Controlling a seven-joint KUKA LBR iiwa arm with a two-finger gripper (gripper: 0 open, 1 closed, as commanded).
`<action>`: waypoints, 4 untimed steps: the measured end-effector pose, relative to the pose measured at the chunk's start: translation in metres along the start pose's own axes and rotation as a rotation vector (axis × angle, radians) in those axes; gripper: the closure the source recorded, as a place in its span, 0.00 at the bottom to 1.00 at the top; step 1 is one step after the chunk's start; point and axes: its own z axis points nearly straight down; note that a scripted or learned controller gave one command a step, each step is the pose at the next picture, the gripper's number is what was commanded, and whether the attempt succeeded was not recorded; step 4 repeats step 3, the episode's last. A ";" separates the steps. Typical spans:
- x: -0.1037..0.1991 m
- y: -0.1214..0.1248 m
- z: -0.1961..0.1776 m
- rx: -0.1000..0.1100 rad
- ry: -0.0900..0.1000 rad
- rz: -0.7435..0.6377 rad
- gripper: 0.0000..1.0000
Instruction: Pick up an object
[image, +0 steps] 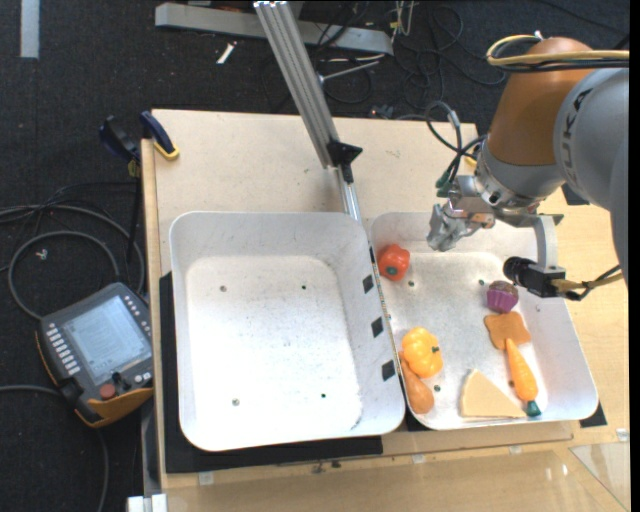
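Currently the gripper (443, 232) hangs over the upper part of the right bin (455, 295), near its back rim. Can't tell how far apart it is from this angle, and nothing visibly sits in it. Arm (560, 110) comes in from the right, orange band above the wrist.

All objects are in the right bin:
- red tomato-like piece (394, 261) at the upper left, just beside the divider between bins, nearest to the gripper but apart from it
- purple onion-like piece (502, 295) toward the right side
- brown toast-shaped piece (506, 329) just below it, touching the carrot (521, 372) that runs down toward the front right corner
- yellow pepper-like piece (421, 351) at the left side, an orange-brown oblong piece (418, 392) right below it
- pale yellow wedge (489, 397) at the front rim

Left bin (265, 330) sits next to it on the table (250, 160). Teach pendant (95, 345) lies on the floor at left.
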 end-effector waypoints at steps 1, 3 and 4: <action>0.046 -0.005 -0.010 0.000 0.000 0.001 1.00; 0.145 -0.027 -0.013 0.001 0.000 0.000 1.00; 0.145 -0.027 -0.013 0.001 0.000 0.000 1.00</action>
